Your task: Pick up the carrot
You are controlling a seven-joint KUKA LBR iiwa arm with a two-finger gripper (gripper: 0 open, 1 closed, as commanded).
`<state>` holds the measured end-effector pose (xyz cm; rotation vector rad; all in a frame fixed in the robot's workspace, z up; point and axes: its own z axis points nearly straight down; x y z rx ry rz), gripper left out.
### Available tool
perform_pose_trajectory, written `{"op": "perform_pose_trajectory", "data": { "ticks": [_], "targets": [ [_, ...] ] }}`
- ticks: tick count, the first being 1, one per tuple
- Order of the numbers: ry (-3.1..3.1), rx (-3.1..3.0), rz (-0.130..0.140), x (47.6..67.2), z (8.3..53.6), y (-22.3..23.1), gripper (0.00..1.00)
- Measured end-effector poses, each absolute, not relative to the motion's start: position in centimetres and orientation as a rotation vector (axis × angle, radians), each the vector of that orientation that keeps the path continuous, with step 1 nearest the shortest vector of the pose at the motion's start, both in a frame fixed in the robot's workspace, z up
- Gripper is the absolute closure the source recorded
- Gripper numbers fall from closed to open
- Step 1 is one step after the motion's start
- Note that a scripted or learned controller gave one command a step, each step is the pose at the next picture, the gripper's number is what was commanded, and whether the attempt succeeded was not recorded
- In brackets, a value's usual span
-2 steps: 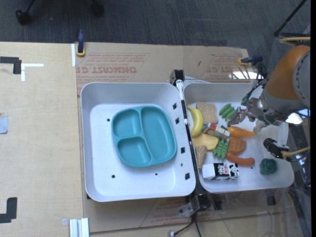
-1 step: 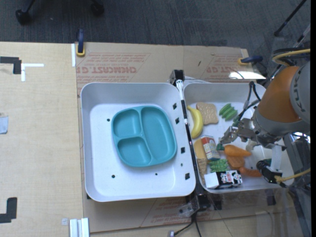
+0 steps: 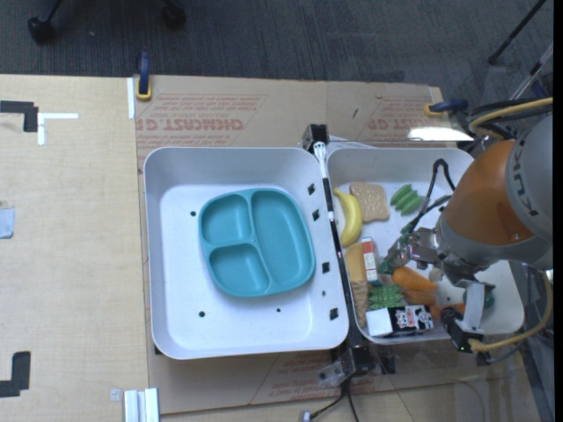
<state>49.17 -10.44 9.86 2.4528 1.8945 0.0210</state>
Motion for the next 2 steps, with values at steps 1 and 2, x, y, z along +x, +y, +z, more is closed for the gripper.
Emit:
{"op": "perform_pose_trajectory", "data": {
  "ticks": [1,2],
  "targets": [
    [1.897,2.466,0.020,49.25,10.65,-10.30,1.00],
    [1.897,2.466,0.020,49.24,10.65,-10.31,0.00]
  ]
}}
